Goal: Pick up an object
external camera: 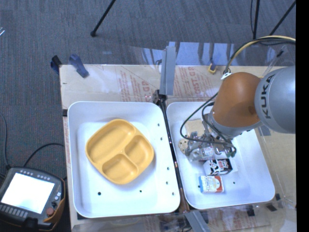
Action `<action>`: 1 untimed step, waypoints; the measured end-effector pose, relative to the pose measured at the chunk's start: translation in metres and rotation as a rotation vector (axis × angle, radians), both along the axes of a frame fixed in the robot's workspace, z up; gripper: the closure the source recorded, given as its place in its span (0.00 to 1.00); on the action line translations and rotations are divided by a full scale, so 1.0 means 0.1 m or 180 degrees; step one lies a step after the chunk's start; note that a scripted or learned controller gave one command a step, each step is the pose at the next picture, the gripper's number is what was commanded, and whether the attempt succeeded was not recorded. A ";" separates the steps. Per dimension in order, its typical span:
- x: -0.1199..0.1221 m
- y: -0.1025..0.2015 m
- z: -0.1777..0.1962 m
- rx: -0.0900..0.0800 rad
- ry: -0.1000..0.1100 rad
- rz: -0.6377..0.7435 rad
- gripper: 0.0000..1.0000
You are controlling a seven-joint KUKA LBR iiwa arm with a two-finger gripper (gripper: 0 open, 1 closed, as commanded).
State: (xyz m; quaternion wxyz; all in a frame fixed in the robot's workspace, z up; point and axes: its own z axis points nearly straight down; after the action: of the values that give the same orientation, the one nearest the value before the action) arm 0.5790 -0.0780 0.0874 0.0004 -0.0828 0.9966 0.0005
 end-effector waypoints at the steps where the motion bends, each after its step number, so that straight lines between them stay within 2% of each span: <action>1: -0.03 -0.01 -0.01 -0.0001 0.0009 0.0072 1.00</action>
State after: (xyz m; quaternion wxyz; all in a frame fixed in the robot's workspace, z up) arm 0.5757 -0.0787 0.0867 -0.0011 -0.0941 0.9956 0.0004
